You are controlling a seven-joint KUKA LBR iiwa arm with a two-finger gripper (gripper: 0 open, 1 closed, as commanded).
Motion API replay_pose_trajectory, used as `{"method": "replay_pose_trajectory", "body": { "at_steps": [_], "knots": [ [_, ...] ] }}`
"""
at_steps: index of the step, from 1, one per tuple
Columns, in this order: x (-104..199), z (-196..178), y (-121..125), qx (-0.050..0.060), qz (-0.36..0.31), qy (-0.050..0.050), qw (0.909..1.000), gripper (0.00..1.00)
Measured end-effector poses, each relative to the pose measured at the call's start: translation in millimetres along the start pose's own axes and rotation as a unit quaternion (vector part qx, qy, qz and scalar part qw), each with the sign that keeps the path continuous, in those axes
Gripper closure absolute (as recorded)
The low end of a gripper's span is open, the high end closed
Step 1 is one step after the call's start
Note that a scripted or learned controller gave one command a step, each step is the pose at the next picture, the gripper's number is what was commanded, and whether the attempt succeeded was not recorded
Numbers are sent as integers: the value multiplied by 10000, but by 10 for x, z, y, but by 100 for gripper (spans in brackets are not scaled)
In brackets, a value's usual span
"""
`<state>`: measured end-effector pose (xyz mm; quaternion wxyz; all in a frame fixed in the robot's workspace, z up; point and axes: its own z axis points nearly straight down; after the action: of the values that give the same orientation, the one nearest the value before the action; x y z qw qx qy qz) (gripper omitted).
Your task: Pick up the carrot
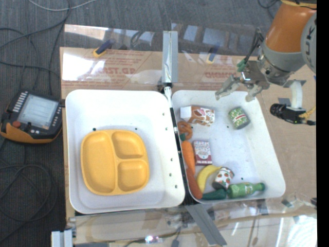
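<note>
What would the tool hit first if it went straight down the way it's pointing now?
Probably bare floor of the right bin near its far edge. The tool hangs there, open, with the green can just nearer; the carrot lies well off. Depth is uncertain.

High fixed overhead view (slanted) of both bins

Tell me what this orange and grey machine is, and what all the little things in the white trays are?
It is a robot arm, seen by a camera looking down from above. At its end is a hand with two fingers, open and holding nothing, hovering at the far edge of the right bin. That bin holds toy food: a carrot along its left wall, a banana, a small can, a green bottle and little boxes. The left bin holds a yellow plate with three sections. The robot's job is picking up the carrot.
</note>
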<state>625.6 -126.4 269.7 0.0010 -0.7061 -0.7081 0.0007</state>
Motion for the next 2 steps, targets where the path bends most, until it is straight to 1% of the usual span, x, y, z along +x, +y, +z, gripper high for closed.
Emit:
{"method": "replay_pose_trajectory", "body": {
  "at_steps": [1,2],
  "knots": [
    [200,537,154,5,-226,-14,9997,0],
    [-33,1662,-833,-34,-594,-6,9982,0]
  ]
}}
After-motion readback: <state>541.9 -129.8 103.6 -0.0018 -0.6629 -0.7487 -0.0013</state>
